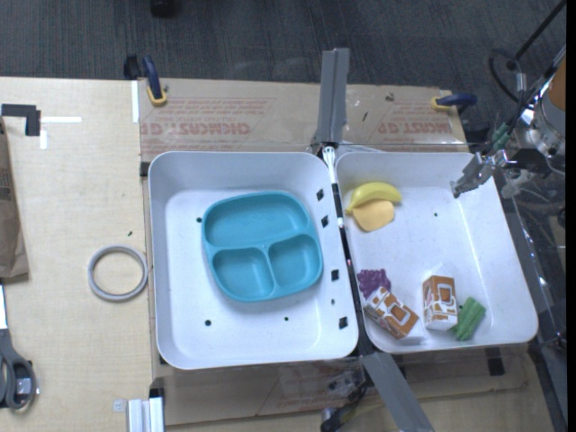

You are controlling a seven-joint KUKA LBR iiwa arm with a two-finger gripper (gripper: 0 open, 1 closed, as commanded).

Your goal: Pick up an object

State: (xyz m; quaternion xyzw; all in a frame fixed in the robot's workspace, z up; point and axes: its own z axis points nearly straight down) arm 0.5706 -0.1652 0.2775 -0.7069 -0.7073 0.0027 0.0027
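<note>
A blue divided plate [262, 246] lies in the left bin [171, 313]; the tool [470, 180] hovers over the right bin [504, 268].

**Robotics lab bench, rigged for testing**

Looks like a research lab, not a home. Two shallow white bins [171, 331] fixed side by side on cardboard, clamped down with blue-and-yellow clamps [153, 81], one up and far left of the gripper [470, 180]. Plain plywood bench [63, 196] beyond, with a tape roll [118, 272] and scissors [16, 378] at its far-left edge. Toy food [373, 207] just left of the gripper.
</note>
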